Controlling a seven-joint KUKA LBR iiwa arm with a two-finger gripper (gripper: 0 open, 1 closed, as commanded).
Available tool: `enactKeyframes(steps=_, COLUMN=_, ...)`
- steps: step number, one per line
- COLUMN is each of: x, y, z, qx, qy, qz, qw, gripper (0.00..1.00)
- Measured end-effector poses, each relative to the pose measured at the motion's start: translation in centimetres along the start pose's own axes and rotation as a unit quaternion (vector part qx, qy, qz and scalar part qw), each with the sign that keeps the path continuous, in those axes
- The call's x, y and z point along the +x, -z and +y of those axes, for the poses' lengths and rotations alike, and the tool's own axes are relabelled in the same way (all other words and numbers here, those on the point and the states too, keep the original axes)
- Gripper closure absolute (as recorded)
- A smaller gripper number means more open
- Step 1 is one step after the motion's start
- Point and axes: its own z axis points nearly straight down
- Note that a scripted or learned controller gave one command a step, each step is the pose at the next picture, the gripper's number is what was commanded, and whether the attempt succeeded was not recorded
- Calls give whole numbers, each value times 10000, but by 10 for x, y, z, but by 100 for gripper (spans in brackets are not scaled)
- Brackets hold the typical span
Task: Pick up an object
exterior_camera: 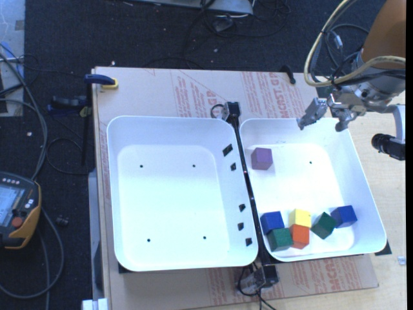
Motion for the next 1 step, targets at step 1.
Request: enactKeyframes(steps=1, x=0, y=-160, z=-14, qx=67, qy=-4, qz=11, qw=10000, gripper=0)
